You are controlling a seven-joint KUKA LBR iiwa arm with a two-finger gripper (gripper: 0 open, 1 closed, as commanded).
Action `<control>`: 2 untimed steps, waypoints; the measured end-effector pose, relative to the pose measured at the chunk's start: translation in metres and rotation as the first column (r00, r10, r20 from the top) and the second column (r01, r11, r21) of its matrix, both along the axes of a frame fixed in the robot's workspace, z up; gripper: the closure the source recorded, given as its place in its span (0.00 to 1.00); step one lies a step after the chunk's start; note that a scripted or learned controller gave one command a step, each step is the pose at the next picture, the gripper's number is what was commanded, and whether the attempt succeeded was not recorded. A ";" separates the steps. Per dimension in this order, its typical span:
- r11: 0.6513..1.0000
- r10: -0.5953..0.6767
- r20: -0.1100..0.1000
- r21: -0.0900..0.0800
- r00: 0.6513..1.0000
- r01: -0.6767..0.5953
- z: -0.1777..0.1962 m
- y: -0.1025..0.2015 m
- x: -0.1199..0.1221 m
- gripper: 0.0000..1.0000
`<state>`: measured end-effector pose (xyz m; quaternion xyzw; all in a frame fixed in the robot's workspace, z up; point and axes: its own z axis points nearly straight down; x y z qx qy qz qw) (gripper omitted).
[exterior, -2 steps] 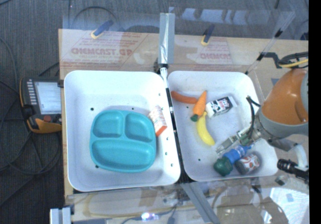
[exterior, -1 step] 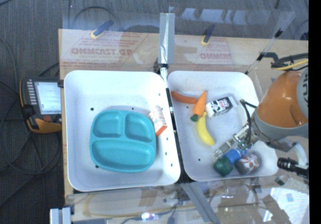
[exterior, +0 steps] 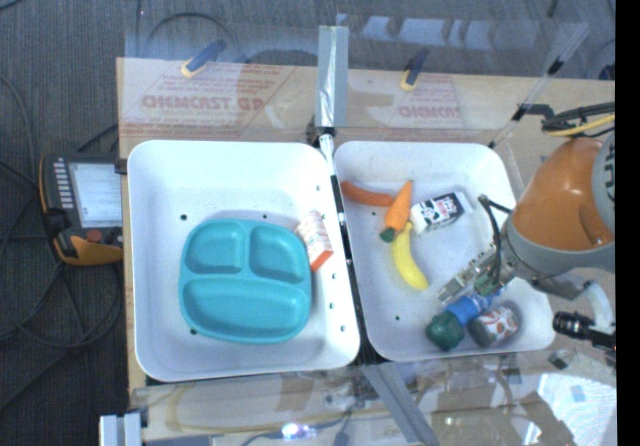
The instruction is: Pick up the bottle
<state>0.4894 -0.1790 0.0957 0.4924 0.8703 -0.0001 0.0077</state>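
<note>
One end effector [exterior: 478, 279] low in right bin [exterior: 380, 334], just above toys.

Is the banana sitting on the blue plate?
No, the banana lies in the right bin, while the blue plate is over in the left bin.

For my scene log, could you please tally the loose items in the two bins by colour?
Teal: 1, divided tray
Orange: 3, carrot, curved piece, small bottle
Yellow: 1, banana
White: 1, pack
Green: 1
Blue: 1
Grey: 1
Total: 9
</note>
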 end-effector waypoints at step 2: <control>0.993 0.121 0.003 0.010 0.993 -0.121 -0.007 -0.038 0.003 0.00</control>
